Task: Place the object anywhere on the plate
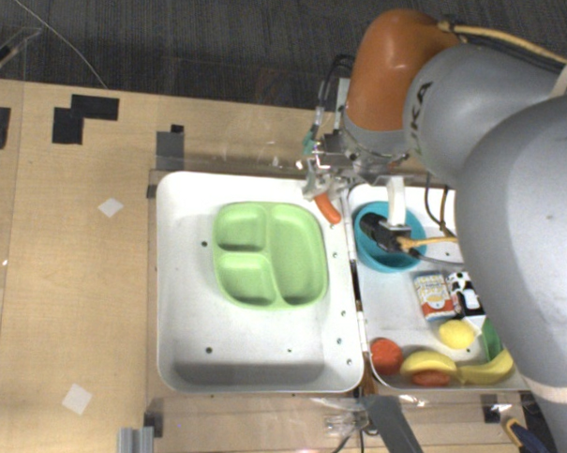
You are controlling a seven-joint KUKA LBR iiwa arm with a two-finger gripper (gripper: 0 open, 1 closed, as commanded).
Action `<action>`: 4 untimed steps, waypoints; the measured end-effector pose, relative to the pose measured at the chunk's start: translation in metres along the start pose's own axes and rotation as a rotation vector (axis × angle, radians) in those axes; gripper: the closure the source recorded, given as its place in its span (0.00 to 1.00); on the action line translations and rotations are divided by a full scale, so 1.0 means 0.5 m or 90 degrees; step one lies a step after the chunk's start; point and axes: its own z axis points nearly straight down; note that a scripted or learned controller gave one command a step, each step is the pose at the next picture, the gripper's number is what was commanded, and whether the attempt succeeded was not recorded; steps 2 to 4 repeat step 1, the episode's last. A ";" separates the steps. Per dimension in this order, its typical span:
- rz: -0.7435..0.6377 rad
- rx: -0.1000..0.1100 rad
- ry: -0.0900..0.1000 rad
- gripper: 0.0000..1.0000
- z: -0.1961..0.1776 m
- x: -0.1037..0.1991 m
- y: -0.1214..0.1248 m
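A light green divided plate lies in the left white bin. My gripper hangs over that bin's far right corner, just beyond the plate's upper right rim. A small orange carrot-like piece sits between the fingertips and pokes out below them, so the gripper is shut on it. The grey arm with its orange band covers the upper right of the view.
The right bin holds a blue bowl with a dark utensil in it, a small printed box, a lemon, a tomato, a banana and other toy food. The ridge between the bins runs beside the plate.
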 end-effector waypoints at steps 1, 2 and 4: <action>0.003 0.000 -0.001 0.00 0.000 -0.008 0.000; 0.003 0.000 -0.001 0.00 0.000 -0.008 0.000; 0.003 0.000 -0.001 0.00 0.000 -0.008 0.000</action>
